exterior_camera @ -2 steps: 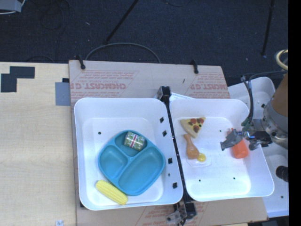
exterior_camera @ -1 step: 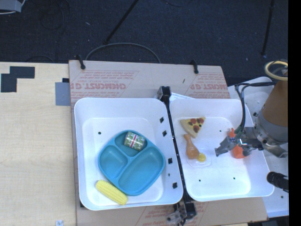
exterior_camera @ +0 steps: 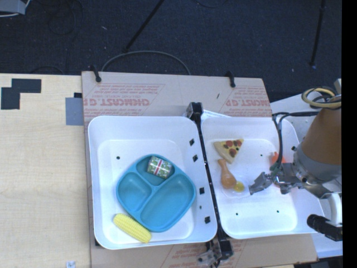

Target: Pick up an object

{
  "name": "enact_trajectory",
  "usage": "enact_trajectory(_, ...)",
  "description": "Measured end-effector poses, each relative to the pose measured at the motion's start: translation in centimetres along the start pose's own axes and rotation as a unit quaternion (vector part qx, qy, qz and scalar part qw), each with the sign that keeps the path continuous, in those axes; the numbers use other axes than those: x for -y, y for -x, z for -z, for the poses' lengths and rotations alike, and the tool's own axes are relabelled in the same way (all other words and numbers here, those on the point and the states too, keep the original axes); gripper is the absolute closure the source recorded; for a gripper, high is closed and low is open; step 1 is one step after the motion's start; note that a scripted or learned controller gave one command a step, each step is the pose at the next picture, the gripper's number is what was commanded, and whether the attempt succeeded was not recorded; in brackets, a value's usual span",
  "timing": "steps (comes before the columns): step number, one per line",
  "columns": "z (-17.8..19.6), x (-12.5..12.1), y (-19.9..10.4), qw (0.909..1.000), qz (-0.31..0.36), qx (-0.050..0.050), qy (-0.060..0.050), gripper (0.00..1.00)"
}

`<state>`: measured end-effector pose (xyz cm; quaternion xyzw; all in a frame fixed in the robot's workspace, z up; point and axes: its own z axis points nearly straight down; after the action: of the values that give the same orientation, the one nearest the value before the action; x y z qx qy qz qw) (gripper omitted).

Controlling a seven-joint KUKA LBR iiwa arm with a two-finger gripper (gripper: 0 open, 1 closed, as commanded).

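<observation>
Two bins (exterior_camera: 103, 135), both plain white. Divided plate (exterior_camera: 156, 197): solid sky blue. Small can (exterior_camera: 159, 167) on the plate: green, crossed by a red and white band. Corn cob (exterior_camera: 131, 228): yellow, with a kernel texture. Pizza slice (exterior_camera: 229, 148): yellow-orange, dotted with red and dark green. Drumstick (exterior_camera: 227, 176): tan-orange, with a yellow end. Gripper (exterior_camera: 260, 184): dark grey. Cardboard backing (exterior_camera: 178, 96): brown, printed with red lettering. Bench (exterior_camera: 39, 177): pale wood, marked with dark blue-grey blocks.
</observation>
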<state>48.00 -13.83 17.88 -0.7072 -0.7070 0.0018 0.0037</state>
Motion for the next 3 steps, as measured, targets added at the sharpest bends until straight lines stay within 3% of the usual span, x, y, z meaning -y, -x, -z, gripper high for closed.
enact_trajectory(1,-6.2,-0.4,0.4,1.0,0.0,0.0,-0.001,0.0)
enact_trajectory(2,-4.8,-0.5,0.6,1.0,-0.004,0.0,0.001,1.0)
enact_trajectory(3,1.4,-0.7,0.6,1.0,0.001,0.002,0.006,1.0)
